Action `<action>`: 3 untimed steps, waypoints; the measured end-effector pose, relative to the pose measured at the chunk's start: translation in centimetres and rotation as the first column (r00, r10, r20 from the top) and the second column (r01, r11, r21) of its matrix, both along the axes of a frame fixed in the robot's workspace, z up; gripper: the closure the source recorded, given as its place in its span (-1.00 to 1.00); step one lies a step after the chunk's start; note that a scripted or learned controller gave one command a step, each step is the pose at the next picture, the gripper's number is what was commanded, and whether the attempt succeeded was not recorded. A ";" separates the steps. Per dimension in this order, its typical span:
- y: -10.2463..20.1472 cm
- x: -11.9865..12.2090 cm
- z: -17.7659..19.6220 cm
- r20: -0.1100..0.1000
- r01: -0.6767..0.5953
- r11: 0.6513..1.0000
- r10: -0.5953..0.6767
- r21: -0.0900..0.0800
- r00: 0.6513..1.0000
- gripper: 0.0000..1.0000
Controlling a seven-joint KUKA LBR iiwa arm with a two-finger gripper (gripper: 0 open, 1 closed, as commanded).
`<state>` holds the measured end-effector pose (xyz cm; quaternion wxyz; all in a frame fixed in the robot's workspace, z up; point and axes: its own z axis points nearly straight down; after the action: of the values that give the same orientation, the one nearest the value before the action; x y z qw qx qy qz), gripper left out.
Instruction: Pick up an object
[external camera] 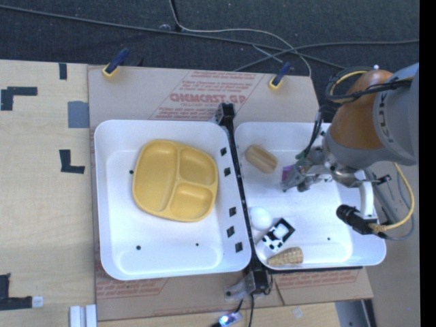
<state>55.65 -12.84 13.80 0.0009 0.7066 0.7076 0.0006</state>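
One claw [294,180] low in right bin [354,247], near bread roll [261,158]; finger spread unclear, grasp indiscernible.

yellow plate [175,180], white bins [112,203], black-and-white checkered block [278,234], tan roll [261,159]

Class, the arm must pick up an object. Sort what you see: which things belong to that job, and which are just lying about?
Belonging to the job:
gripper
tan block
white ball
checkered cube
waffle cone
right bin

Lying about:
yellow divided plate
left bin
yellow clamps
cables
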 end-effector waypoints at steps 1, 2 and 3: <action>-0.7 0.9 5.4 0.002 0.000 1.000 0.000 -0.001 1.000 1.00; -0.7 1.0 10.8 0.002 0.000 1.000 0.000 -0.001 1.000 1.00; 4.2 0.3 9.7 -0.004 -0.003 1.000 0.003 0.001 1.000 1.00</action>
<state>55.92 -8.62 23.46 -0.0007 0.7056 0.7086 -0.0007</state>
